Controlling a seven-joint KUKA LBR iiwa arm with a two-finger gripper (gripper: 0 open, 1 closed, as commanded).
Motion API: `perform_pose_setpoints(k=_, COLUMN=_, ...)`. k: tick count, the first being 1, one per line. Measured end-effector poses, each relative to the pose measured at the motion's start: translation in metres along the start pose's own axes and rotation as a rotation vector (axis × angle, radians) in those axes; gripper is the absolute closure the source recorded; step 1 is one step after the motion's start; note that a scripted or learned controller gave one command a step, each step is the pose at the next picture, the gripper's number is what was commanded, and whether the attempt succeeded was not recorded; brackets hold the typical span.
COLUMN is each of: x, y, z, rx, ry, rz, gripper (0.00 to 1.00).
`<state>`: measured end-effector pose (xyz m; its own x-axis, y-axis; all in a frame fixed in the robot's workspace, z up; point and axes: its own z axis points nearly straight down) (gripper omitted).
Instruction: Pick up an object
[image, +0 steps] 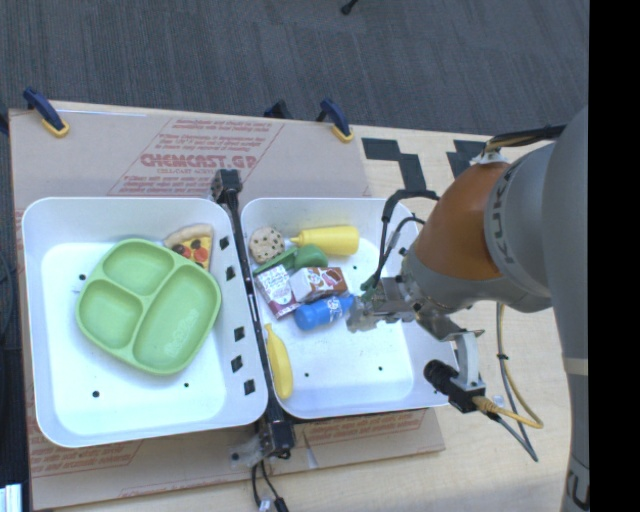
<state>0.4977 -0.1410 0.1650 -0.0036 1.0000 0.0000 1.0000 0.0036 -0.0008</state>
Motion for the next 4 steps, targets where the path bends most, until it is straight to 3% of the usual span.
perform_pose_setpoints(k=1, x=-0.071, y=0.031, z=0.006, rx=0.000, ry=0.000, rz=0.000, gripper=1.00)
perform_pose_setpoints(k=2, x=-0.024, y=-0.021, z=-0.044, rx=0.000, ry=0.002, rz=-0.002, gripper=1.00)
perform_pose_setpoints(k=3, x=-0.038, y=0.040, z=-0.100, rx=-0.002, ry=-0.001, rz=-0.002, gripper=1.00)
perform_pose_setpoints(k=4, x=-0.030, y=0.158, z=-0.031, rx=0.001, ry=0.000, rz=-0.003, gripper=1.00)
